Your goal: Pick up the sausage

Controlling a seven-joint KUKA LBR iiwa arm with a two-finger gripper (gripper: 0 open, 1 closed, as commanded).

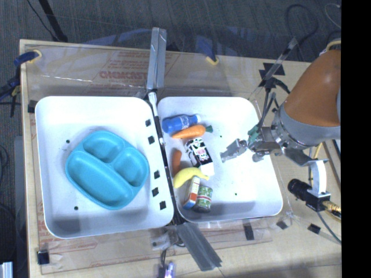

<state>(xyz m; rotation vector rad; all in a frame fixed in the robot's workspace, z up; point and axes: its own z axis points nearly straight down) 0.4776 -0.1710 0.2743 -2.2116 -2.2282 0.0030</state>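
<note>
Sausage lies well to the left of the tool, against the left wall of the right bin, partly hidden by the banana and the small carton. It looks light, smooth and probably slippery; I would pinch its bare upper part across the width. Whether the tool is released or clenched, I cannot tell.

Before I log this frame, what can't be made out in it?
- Gripper, camera view: too small and blurred to tell how its fingers stand.
- Sausage, camera view: the banana covers its lower end, beside the bin divider.
- Small carton, camera view: label print too small to read.
</note>
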